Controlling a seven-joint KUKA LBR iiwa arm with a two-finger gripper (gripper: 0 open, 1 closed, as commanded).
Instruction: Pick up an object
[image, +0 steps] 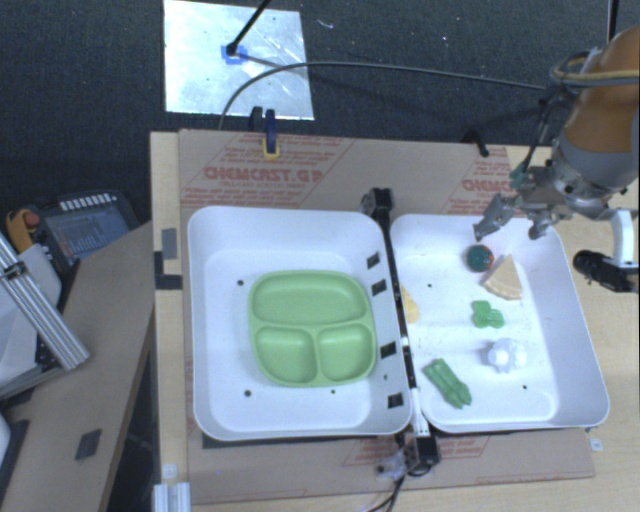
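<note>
The gripper (516, 217) hangs above the far part of the right bin (570, 330), and its two fingers stand wide apart with nothing between them. Just below it, and a little toward the near side, lies a small dark green ball (479, 258). Beside the ball, touching or almost touching it, rests a tan wedge that looks like a toy slice of pizza (504, 279). Further toward the near edge I see a small green toy (488, 318), a white toy (502, 354) and a long green piece, perhaps a toy vegetable (446, 383). A yellowish piece (409, 306) sits at the dividing wall between the bins. The left bin (215, 330) holds a green divided plate (309, 328).

I judge that the step in hand is the approach to a grasp, and that the green ball is the nearest candidate. To do it well, the gripper should come straight down with the ball centred between the fingers, because a round thing rolls away if one finger touches it first. The fingers should also be turned so that neither lands on the wedge next to it. Closing should begin only when the tips are low, near the floor of the bin. If the ball seems too risky, the green toy stands more apart from its neighbours and may be easier.
</note>
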